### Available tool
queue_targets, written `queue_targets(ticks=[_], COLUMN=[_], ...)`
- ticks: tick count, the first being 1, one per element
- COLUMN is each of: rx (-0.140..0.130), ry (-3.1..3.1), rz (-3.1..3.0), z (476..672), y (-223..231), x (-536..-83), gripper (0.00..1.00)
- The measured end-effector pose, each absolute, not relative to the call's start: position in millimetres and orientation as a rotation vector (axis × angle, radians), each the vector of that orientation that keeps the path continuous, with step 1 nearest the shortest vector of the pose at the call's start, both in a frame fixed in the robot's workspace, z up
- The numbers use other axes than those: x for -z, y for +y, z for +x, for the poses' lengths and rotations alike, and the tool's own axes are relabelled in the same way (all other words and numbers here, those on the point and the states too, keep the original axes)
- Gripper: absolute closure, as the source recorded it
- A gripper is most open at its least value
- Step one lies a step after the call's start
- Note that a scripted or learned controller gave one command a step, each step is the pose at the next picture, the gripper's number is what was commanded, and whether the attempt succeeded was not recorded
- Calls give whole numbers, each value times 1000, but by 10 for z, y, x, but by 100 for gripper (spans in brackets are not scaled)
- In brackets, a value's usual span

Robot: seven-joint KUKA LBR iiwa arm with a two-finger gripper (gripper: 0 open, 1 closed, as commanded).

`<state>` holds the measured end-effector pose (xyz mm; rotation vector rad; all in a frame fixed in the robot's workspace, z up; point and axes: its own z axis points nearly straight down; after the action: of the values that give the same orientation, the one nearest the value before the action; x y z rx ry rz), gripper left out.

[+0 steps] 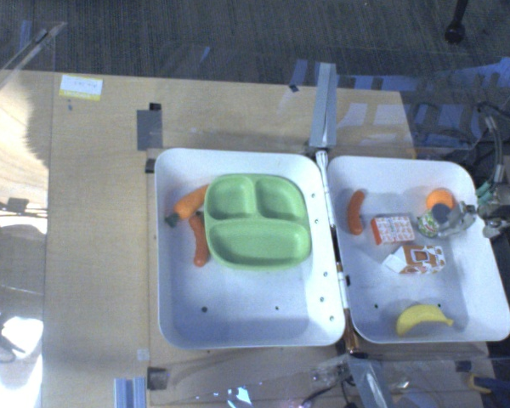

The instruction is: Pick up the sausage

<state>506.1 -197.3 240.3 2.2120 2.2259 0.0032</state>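
A short red-orange sausage (pixel 355 212) lies at the left side of the right bin (pixel 484 253), close to the divider. In the left bin (pixel 238 313), a second reddish sausage-like piece (pixel 200 241) rests against the left rim of the green divided plate (pixel 257 221). My gripper (pixel 439 221) reaches in over the right bin's upper right part, just below an orange fruit (pixel 440 199). It is roughly a hand's width to the right of the sausage in that bin. I see nothing held in it.
An orange carrot (pixel 189 203) lies at the plate's upper left. The right bin also holds a small red box (pixel 393 228), a white and orange packet (pixel 416 260) and a yellow banana (pixel 423 319). A metal post (pixel 324 109) stands behind the bins.
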Motion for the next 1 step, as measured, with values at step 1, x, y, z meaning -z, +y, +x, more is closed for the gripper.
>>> queue_targets(ticks=[1], rx=[-4], ry=[2236], rz=[2202], z=[5259], y=[-1416], x=[-1574], gripper=[0])
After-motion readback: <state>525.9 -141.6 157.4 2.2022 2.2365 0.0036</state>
